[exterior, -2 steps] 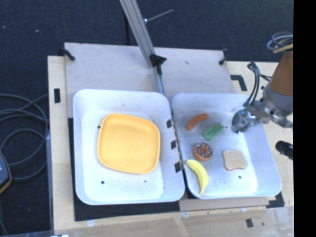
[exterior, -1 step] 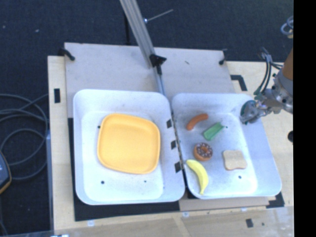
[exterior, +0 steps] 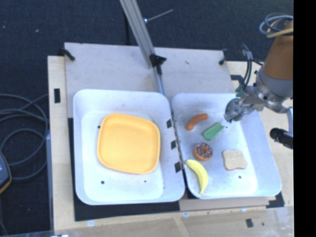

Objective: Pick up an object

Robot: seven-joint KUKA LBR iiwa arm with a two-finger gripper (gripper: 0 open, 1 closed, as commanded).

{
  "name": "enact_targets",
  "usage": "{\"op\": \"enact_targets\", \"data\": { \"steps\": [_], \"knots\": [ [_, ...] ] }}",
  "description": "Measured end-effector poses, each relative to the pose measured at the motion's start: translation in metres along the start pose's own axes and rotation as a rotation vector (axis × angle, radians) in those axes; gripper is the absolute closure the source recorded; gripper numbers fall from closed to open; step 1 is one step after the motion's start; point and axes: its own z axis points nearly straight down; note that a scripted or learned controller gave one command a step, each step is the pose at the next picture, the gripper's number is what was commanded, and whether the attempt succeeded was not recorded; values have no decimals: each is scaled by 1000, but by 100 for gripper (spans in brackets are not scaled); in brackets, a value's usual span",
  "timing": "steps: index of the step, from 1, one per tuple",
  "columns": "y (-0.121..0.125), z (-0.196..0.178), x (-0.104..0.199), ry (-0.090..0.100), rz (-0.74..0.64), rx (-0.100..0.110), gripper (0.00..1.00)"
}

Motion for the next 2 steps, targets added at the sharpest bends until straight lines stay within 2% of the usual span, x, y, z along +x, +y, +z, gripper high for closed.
{"op": "enact_targets", "data": {
  "steps": [1, 2],
  "knots": [
    [10, 7, 50, 1, 0, 1, 100],
    [11, 6, 113, 1, -1, 0, 100]
  ]
}}
